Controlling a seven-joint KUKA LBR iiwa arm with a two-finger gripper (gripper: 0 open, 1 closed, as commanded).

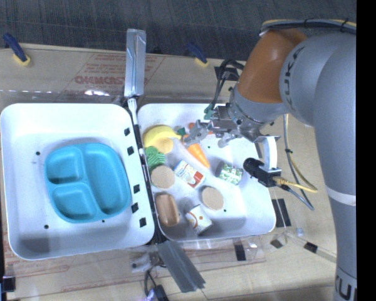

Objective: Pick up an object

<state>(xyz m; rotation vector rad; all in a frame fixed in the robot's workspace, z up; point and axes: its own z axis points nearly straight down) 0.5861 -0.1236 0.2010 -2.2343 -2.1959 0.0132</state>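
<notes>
the gripper [214,128], its state impossible to tell, hangs over the right bin [258,213] near the orange carrot [198,153], probably light, stiff, smooth plastic, best pinched across its middle.

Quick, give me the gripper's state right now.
Gripper: cannot be told. It sits over the upper part of the right bin, near the carrot; nothing is seen held.
</notes>
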